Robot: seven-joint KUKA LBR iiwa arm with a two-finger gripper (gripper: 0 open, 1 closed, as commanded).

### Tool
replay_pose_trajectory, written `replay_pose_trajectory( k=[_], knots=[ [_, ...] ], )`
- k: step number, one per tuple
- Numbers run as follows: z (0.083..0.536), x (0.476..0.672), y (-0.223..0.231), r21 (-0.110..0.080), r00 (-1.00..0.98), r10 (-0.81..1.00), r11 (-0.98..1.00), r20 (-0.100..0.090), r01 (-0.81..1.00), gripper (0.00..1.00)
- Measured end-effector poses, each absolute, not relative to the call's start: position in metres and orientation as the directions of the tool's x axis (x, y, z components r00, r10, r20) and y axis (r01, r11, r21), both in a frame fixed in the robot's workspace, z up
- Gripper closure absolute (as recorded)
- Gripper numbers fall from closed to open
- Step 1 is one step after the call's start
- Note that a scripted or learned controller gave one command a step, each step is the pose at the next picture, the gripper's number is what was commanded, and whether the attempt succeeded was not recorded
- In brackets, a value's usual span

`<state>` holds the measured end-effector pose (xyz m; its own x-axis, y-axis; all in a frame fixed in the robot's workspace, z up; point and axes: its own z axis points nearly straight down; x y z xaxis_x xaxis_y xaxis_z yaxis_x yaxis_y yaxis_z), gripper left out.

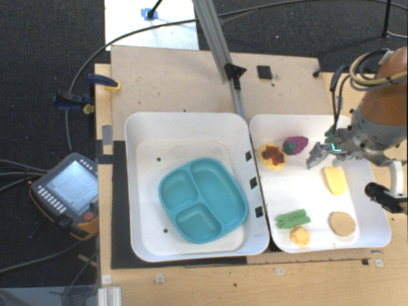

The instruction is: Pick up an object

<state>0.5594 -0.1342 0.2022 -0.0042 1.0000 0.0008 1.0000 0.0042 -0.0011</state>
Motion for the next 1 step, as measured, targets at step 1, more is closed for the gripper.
replay_pose_trajectory(
  k=[1],
  knots=[
    [0.2031, 0.5601, -0.1342, 0.001, -0.005, 1.000, 0.005, 0.000, 1.000, 0.00]
  ],
)
